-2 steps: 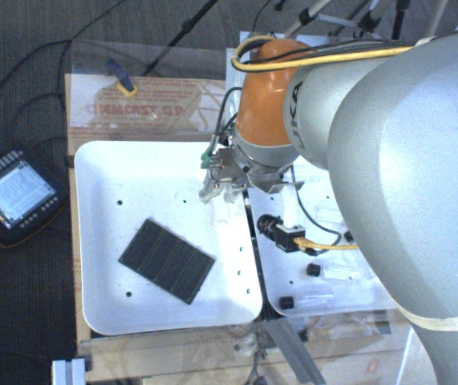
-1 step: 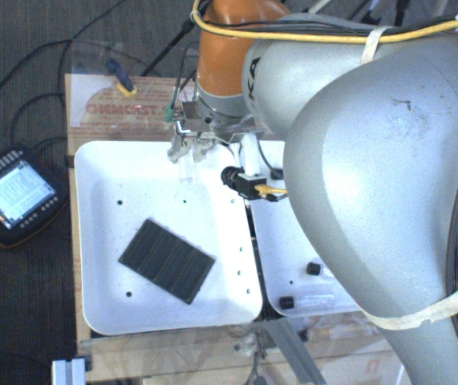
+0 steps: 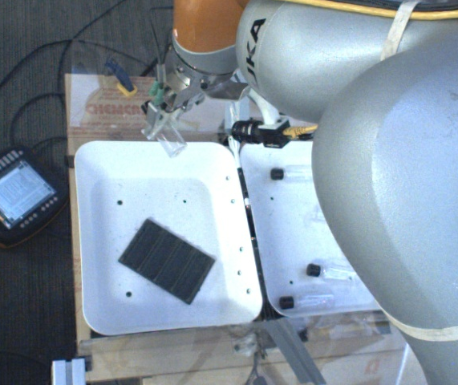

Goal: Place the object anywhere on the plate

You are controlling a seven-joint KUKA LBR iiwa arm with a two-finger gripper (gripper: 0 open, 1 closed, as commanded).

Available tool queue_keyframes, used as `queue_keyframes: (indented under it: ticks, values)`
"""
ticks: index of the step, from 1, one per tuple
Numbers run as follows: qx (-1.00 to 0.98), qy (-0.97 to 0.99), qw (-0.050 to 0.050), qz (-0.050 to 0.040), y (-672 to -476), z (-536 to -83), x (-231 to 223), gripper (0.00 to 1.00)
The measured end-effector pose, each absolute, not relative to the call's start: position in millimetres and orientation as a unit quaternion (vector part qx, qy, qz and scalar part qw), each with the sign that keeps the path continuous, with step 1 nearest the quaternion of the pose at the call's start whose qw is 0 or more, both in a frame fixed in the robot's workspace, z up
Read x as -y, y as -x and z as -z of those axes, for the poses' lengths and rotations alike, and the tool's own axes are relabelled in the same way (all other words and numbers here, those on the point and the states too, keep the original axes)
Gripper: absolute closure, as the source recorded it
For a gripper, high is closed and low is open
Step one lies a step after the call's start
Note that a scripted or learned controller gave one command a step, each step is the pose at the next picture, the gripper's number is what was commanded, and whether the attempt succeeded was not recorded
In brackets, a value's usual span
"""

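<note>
Plate (image 3: 167,261), dark, ribbed and rectangular, lies flat and skewed on the floor of the left bin (image 3: 100,215). Right bin (image 3: 293,215) holds three clear tubes with black caps: one (image 3: 277,174) near its far edge, two (image 3: 314,270) (image 3: 286,302) near its front. Hand (image 3: 164,131) hangs over the left bin's far rim, well apart from the plate, gripping a small clear object (image 3: 170,140).

A grey arm (image 3: 357,135) with an orange band reaches in from the right, covering much of the right bin (image 3: 293,239). Its gripper (image 3: 164,131) hangs over the far rim of the left bin (image 3: 100,215). A dark ridged plate (image 3: 167,261) lies tilted in the left bin. Small clear vials with black caps (image 3: 318,272) lie in the right bin. A pendant (image 3: 12,195) sits left of the bench.
</note>
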State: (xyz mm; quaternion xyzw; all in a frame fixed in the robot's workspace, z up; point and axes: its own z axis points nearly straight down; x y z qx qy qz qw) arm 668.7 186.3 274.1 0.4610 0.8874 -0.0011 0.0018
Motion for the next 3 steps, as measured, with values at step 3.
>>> queue_keyframes:
  ticks: [3]
  values:
    - [-0.987,0.164,0.002,-0.0003,-648.6,-434.6,-232.9,1.0]
